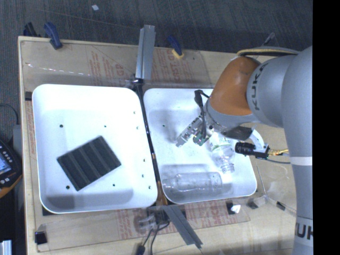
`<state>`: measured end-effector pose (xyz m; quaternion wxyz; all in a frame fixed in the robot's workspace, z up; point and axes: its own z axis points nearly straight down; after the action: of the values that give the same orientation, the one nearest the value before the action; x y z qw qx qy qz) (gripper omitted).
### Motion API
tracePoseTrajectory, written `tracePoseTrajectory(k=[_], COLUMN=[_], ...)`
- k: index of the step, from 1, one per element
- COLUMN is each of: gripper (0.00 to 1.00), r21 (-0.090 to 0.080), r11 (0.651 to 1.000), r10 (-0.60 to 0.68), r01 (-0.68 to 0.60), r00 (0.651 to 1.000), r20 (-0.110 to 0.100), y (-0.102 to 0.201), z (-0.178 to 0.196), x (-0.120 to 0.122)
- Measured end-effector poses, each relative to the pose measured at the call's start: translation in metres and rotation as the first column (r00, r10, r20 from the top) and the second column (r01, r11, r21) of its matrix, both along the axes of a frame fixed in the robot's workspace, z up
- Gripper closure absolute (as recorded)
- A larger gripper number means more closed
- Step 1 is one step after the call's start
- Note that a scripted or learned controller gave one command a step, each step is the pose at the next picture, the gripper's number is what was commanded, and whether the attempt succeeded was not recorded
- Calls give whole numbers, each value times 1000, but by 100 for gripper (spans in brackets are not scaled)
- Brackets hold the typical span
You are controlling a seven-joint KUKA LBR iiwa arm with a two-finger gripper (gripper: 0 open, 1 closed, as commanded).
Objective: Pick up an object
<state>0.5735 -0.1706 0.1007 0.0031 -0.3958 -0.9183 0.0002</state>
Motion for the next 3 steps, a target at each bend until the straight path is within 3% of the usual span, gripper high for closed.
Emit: tracePoseTrajectory(k=[1, 2, 3], gripper=[100, 100, 0], r21=[-1, -3, -3], r11=[1000, 985, 985], r10=[2, -170, -170], r01=[-2, 170, 170], r00=[1000, 985, 985], r20=[3, 7, 6], y=[19, 40, 40], z=[-9, 110, 110], x=[-3, 28, 27])
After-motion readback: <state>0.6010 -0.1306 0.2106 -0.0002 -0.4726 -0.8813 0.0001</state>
